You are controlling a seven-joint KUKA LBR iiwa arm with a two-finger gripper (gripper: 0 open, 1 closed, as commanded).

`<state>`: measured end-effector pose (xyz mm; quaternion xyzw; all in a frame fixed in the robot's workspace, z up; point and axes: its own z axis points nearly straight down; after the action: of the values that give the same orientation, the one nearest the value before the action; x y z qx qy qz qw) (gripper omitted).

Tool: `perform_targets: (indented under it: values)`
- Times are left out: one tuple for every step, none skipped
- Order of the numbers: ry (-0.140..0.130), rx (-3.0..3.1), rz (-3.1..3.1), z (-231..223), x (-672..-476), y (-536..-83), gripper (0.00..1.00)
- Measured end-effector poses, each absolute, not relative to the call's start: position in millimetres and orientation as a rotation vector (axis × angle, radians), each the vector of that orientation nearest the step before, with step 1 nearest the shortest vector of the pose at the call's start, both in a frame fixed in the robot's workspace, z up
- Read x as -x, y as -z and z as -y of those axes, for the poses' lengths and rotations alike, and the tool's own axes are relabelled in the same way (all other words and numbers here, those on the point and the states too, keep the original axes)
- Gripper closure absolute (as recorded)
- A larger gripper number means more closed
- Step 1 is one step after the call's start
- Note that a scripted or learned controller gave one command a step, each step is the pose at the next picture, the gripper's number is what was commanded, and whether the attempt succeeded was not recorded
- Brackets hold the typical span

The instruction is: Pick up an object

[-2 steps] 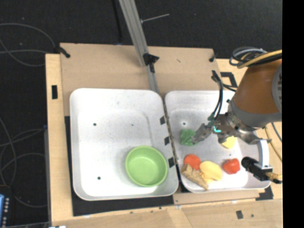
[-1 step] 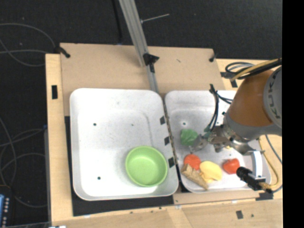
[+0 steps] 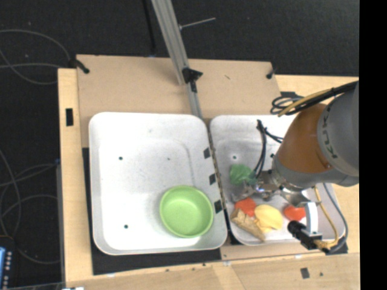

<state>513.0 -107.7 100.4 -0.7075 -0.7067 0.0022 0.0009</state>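
The gripper (image 3: pixel 259 189) hangs low over the middle of the right bin (image 3: pixel 242 132), under the orange-banded wrist; whether it is open or closed cannot be told. Just beside it toward the bin's left wall lies a green object (image 3: pixel 240 174). Near the bin's front edge sit an orange-red piece (image 3: pixel 245 206), a yellow object (image 3: pixel 269 217) and a tan piece (image 3: pixel 248 225), crowded together. The left bin (image 3: pixel 133 144) carries a green bowl (image 3: pixel 186 211) at its front right corner.
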Motion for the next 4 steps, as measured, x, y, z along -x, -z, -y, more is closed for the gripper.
perform_targets:
  values:
    - [0.002, 2.221, 2.219, 107, -513.5, -101, 0.0]
    - [0.008, 2.227, 2.215, 108, -514.6, -111, 1.0]
    - [0.006, 2.22, 2.229, 104, -522.0, -157, 1.0]
    - [0.007, 2.221, 2.23, 109, -515.2, -207, 1.0]
